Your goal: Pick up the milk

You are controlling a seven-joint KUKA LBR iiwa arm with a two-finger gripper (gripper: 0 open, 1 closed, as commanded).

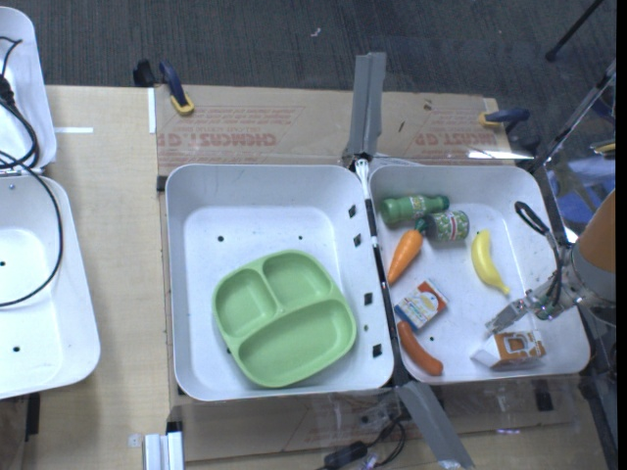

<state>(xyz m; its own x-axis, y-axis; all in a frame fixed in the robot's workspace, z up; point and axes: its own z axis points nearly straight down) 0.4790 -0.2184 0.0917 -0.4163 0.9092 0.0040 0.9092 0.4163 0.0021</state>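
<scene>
Your gripper (511, 313) sits low in the right bin (468, 182), near its right wall, fingers spread apart with nothing between them. Just below the tips lies the milk (513, 349), a small orange-and-white carton tipped on its side in the bin's near right corner; whether a fingertip touches it, you cannot tell. Left of the gripper, near mid-bin, lies a second small carton (421, 305) with blue and orange print, and below that a sausage (419, 351) by the near wall. A banana (487, 260) lies just above the gripper. Farther up sit a carrot (405, 252), a green bottle (415, 207) on its side, and a green can (449, 226) beside it. The left bin (196, 262) holds a green divided plate (284, 316).
</scene>
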